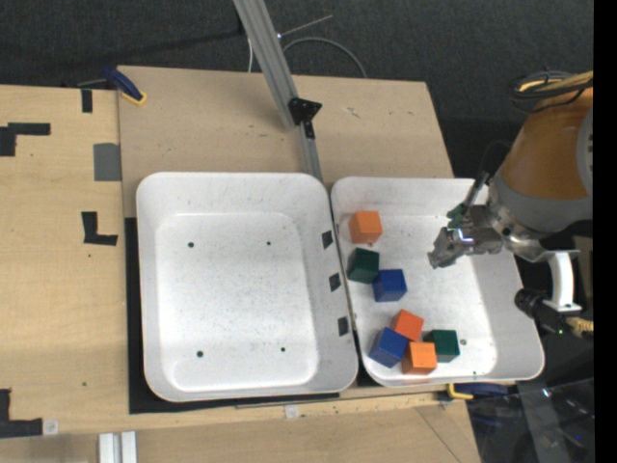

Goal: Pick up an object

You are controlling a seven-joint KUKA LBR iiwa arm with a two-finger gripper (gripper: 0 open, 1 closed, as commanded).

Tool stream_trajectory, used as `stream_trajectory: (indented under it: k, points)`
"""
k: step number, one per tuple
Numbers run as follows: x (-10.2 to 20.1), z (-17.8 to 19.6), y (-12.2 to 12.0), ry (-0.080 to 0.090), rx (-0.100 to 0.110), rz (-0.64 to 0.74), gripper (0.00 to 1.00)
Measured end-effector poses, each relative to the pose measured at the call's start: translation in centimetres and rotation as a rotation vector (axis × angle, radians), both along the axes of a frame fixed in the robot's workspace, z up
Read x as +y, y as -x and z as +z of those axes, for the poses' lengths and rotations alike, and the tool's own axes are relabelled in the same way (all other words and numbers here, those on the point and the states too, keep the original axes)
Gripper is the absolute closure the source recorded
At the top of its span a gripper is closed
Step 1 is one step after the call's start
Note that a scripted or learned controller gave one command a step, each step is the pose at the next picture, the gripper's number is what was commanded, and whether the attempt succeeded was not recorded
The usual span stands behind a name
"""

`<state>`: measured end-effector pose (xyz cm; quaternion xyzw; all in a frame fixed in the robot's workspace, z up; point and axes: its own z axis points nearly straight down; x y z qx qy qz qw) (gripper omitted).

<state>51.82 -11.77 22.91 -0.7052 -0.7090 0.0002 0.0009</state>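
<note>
The pincer (449, 251) is small and blurred over the right bin (501, 360), so how its fingers stand cannot be told. The arm (549, 162) is cut off by the picture's edge at three o'clock. The tabletop (58, 162) runs out at nine o'clock and six o'clock. In the cluster at five o'clock in the right bin, an orange block (420, 357) covers part of the blue block (388, 346) and the green block (444, 343).

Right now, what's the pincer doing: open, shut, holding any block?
Pincer: above the right bin, no block seen in it; open or shut cannot be told.
</note>
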Motion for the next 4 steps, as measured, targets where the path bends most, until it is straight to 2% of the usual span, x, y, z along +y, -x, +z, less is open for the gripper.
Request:
stream_trajectory:
  k: [2,4]
  points:
    - [10.4,-1.8,-3.0,-0.001,0.000,0.002,1.00]
    - [18.9,-0.4,-5.2,-0.001,-0.001,0.001,1.00]
